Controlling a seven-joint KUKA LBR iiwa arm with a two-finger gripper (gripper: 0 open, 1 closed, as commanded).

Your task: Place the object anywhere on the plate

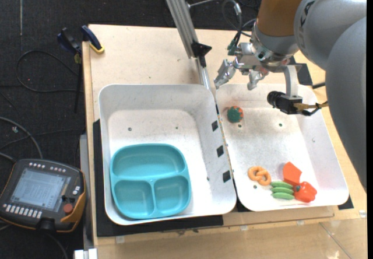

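Above the right bin [326,135], my gripper [240,79] hangs open, holding nothing; blue plate [150,181] bare, green ball [235,114] unpicked, everything left.

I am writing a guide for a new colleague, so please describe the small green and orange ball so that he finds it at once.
Start at the right white bin, under the gripper. The ball lies alone near that bin's far left corner, just below the gripper. It is round, green with an orange top, and well apart from the pretzel, green pods and red pieces clustered at the near edge.
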